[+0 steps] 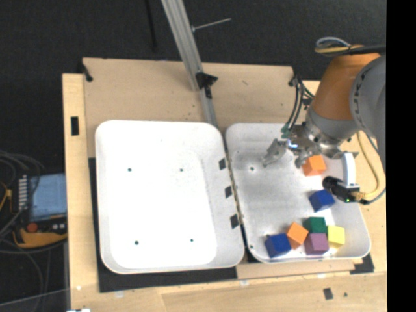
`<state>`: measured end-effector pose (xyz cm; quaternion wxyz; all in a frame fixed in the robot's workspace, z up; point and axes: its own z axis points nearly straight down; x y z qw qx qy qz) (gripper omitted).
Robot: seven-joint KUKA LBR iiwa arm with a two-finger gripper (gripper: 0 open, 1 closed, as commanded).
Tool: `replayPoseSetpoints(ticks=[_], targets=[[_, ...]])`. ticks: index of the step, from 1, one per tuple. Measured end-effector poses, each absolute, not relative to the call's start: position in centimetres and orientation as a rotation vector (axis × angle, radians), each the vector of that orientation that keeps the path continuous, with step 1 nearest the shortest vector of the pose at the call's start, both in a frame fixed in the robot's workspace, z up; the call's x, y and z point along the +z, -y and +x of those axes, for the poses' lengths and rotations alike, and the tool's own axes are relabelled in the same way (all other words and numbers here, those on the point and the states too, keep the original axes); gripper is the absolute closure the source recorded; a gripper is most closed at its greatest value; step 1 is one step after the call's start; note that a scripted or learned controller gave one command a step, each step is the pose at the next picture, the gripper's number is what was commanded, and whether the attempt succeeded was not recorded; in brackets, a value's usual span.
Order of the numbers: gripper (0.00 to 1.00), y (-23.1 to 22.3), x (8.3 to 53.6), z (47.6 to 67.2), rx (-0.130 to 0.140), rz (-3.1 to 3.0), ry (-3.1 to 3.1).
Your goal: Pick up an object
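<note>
- The orange block (314, 166) is sitting just beside the gripper (286, 149), toward the arm.
- The gripper is hanging spread open, holding nothing.
- It should be centring over the block before descending.
- The blue block (322, 200) is lying farther off.

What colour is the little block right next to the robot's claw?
Orange. The block lies in the right bin, just beside the gripper, seen in the overhead camera view.

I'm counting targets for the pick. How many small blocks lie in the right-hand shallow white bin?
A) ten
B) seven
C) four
B: the right bin holds two orange, two blue, one green, one purple and one yellow block, seven in all.
</note>
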<state>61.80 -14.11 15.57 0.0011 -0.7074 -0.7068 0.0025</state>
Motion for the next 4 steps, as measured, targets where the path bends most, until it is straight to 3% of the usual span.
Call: replayPoseSetpoints(ticks=[1, 2, 4], targets=[[0.00, 14.3, 10.3, 61.7, 0.007, -2.225, 2.216], [1.00, 14.3, 11.8, 61.9, -0.005, -2.235, 2.213], [1.00, 13.9, 23.1, 61.7, -0.007, -2.223, 2.229]])
